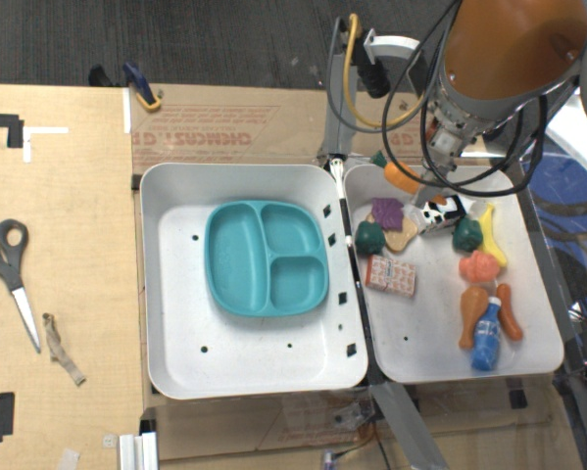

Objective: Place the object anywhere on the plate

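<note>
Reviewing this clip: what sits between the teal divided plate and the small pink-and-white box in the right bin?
In the camera view, only bare white floor of the left bin and the two bins' adjoining rims separate the teal divided plate from the small pink-and-white box.

Scissors lie on the wooden bench (left of the bins).

Teal plate in left bin, toys — banana, bottle — right bin

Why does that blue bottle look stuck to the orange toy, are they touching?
Touching. The camera view shows the blue bottle lying against the orange toy, no gap between them.
</note>
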